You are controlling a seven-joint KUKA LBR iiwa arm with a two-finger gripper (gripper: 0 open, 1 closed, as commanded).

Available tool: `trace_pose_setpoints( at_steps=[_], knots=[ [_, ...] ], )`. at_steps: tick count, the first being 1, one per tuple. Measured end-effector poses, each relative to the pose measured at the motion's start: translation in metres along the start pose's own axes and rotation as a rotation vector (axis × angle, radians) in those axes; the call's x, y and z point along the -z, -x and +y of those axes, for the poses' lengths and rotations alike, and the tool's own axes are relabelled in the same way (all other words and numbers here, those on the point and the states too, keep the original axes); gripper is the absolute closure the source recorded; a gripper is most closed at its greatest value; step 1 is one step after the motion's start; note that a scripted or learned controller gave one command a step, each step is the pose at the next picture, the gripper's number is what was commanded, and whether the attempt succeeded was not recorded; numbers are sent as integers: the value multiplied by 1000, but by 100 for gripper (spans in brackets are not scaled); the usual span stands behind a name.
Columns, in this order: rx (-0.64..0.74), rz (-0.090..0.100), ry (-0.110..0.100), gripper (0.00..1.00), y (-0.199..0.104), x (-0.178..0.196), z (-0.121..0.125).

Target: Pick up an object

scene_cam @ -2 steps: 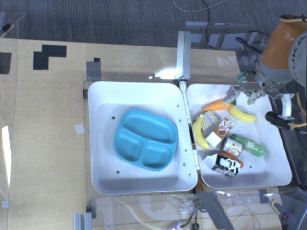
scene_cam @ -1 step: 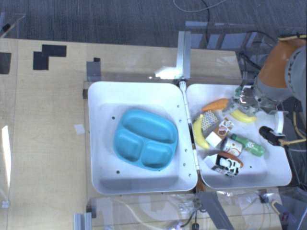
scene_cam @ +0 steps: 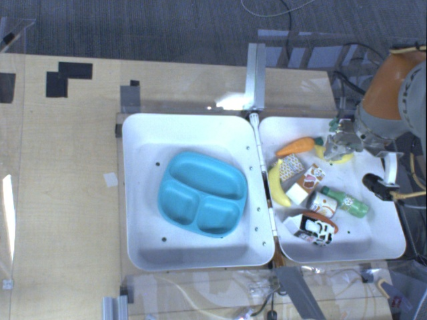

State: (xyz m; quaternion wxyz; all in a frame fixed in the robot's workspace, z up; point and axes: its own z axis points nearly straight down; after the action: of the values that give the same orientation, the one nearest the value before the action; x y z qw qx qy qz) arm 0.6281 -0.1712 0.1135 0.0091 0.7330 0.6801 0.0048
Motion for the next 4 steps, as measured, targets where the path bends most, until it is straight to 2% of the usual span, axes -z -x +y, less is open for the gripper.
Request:
trace_pose_setpoints(
  at_steps=[1, 2, 3, 4],
  knots=[
    [90, 5, -19, 100, 22, 78, 45],
    [97, 4, -20, 100, 20, 86, 47],
    [97, 4, -20, 0, 20, 86, 47],
    [14, 6, -20, 0, 30, -21, 24]
  ],
)
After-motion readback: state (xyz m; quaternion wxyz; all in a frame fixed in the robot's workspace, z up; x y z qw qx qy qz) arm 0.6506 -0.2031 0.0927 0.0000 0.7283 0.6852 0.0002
